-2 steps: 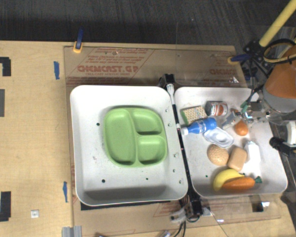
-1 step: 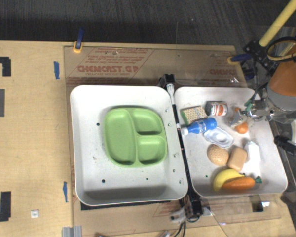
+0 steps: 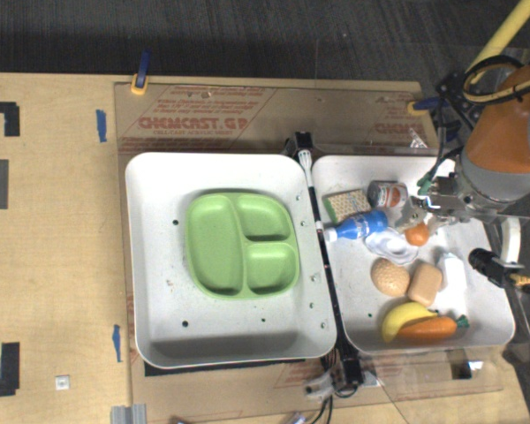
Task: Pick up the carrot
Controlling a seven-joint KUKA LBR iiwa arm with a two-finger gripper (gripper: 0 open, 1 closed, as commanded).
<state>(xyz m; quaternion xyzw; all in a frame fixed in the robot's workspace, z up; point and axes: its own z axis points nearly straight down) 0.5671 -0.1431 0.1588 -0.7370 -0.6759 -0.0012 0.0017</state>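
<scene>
The carrot (image 3: 429, 327) is orange with a green stub at its right end. It lies flat along the front wall of the right bin (image 3: 495, 307), touching a yellow banana (image 3: 397, 318) on its left. My gripper (image 3: 427, 208) hangs over the back part of the same bin, well behind the carrot. It is just above a small orange ball (image 3: 416, 234) and right of a can (image 3: 387, 194). Nothing shows between it and the carrot but other toys.
Also in the right bin are a blue bottle (image 3: 358, 229), a green-patterned packet (image 3: 346, 204), a tan round bun (image 3: 389, 276) and a tan block (image 3: 426, 282). The left bin (image 3: 150, 263) holds a green divided plate (image 3: 243, 243).
</scene>
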